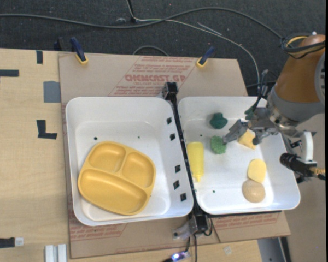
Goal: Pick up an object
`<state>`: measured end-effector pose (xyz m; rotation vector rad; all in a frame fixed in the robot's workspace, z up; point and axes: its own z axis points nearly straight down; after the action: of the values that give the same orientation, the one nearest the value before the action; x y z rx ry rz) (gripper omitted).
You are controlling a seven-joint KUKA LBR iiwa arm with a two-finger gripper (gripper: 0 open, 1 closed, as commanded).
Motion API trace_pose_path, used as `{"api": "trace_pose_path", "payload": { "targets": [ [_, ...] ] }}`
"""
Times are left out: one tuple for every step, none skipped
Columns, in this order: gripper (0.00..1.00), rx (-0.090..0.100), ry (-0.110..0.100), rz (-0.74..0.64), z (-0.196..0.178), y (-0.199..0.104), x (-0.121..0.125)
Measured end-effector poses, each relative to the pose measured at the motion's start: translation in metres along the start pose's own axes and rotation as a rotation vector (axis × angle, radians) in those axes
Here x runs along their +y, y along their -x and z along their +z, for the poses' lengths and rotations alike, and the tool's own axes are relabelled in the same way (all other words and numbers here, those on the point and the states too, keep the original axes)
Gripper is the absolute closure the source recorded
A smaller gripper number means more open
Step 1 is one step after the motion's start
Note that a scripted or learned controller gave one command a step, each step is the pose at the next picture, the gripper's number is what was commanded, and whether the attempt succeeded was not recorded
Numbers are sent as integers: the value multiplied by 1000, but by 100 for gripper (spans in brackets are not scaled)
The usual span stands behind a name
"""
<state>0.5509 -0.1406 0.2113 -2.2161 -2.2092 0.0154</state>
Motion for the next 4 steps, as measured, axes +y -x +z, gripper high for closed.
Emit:
{"api": "trace_pose_path", "payload": {
  "targets": [
    [0,-2,14,-4,-8,0,3],
    [0,-1,8,-4,56,-5,5],
    [0,-2,11,-3,117,-10,-2],
    [0,-7,17,-2,126,-8,-1]
  ]
}}
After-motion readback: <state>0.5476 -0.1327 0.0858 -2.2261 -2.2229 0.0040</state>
